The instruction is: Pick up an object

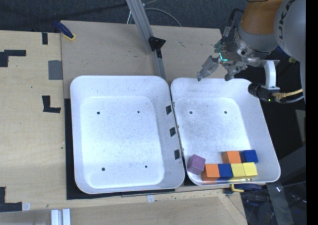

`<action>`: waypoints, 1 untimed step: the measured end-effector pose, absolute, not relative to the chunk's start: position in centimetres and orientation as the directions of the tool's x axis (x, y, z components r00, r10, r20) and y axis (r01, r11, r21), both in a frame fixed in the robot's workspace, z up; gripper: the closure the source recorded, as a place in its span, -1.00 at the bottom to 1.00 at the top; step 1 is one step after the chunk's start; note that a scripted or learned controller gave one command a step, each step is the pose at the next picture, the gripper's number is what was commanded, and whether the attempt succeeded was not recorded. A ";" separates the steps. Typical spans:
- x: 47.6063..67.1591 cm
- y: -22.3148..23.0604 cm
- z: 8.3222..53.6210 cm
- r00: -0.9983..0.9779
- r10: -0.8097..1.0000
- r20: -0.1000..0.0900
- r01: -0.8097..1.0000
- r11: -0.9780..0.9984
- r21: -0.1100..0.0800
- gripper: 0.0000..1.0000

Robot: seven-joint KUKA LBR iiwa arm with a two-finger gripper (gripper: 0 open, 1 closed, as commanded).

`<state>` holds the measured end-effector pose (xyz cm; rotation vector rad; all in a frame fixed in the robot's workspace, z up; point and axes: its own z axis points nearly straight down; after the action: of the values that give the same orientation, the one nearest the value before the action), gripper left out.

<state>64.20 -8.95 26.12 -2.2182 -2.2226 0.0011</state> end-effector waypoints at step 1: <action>68.1 -3.5 18.6 -0.006 1.000 0.001 1.000 0.006 -0.007 -1.00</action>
<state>68.11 -3.51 18.64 -2.2104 -2.2245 0.0061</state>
